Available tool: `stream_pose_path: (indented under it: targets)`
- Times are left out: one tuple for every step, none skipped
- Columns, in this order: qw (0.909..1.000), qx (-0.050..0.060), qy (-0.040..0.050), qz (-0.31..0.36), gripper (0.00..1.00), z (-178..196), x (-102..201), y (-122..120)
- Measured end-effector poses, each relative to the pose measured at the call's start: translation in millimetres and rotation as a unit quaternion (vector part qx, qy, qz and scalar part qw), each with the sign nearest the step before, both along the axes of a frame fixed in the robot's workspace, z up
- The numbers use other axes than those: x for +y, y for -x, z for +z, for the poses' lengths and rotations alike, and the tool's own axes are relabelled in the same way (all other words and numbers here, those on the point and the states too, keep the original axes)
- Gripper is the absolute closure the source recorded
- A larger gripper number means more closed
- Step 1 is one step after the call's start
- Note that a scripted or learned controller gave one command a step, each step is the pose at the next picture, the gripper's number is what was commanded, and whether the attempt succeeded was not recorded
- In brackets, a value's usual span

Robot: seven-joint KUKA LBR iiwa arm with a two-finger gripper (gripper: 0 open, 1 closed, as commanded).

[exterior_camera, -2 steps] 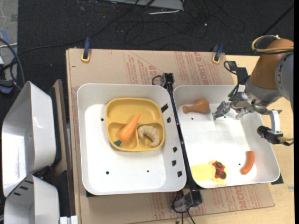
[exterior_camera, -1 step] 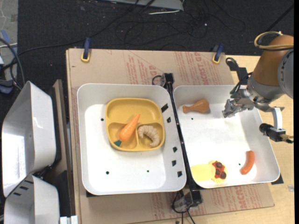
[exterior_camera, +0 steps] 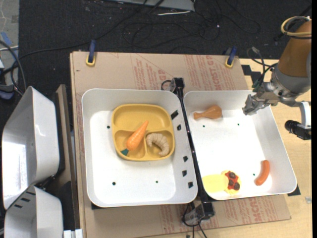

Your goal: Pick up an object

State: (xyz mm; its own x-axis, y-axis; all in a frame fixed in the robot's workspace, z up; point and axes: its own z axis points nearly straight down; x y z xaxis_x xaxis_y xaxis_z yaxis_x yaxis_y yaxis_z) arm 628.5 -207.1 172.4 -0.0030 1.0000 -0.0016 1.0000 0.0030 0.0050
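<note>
Two white bins side by side on a cardboard-topped bench, left bin and right bin. Left bin has 1 yellow divided plate w/ 3 compartments; 1 toy carrot lies tilted across the divider btwn the top and lower-left compartments, 1 pale shrimp-like toy in the lower-right compartment, just beside the carrot tip. Right bin has 4 items: 1 brown drumstick near the upper-left corner, 1 orange sausage by the lower-right wall, 1 flat yellow piece at the front edge, and 1 small red/dark bit touching that yellow piece on its right side. Gripper sits over the right bin's upper-right area, well right of the drumstick, not touching any toy; nothing seen btwn it, open/closed state can't tell at this res. 2 yellow clamps on the bench's back edge, left clamp and right clamp
</note>
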Motion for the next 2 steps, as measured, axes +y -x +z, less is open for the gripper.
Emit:
stream_pose_path:
  targets:
    - [1.0000,0.000,0.0001,0.000,1.00,43,2,-2]
    - [1.0000,0.000,0.0001,0.000,1.00,70,2,-4]
